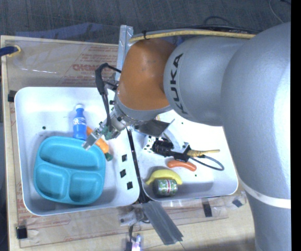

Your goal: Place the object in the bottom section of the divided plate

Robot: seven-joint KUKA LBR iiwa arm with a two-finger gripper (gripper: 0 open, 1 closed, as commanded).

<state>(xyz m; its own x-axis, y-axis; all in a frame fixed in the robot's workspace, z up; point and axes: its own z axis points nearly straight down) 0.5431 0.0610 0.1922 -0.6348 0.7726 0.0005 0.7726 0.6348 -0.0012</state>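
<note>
Overhead view of the worktop (56,61) carrying two shallow white bins. The blue divided plate (66,161) lies in the left bin (24,119), with its one large section toward the top of the view and its two smaller sections toward the bottom. The pincer (97,139) hangs over the plate's upper right rim; whether it is apart or together cannot be told. The orange object (104,146) sits at that same rim, just beside the pincer, and contact between them cannot be judged. A blue bottle (79,123) is just above the plate. Right of the plate, in the right bin (221,171), lie a banana (166,175), a can (166,187) touching it, and an orange-handled tool (182,165).
</note>
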